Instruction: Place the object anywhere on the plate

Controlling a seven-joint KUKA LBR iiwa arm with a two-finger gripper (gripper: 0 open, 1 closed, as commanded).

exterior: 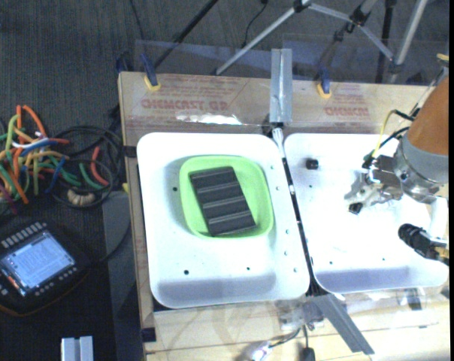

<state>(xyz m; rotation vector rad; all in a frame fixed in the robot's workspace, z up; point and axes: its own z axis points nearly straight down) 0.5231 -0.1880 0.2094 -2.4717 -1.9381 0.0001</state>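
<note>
On your plywood worktop [212, 104], the dark ribbed rectangular block [222, 200] already rests on the green square plate [263, 194], well left of the jaws [360, 194], whose opening you cannot tell.

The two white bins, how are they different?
The left white plastic bin holds a square green plate with a dark grey ribbed block lying on it; the right white plastic bin holds just a tiny black object. The gripper is over the right bin, not the left. Both are shallow, white and round-cornered.
</note>
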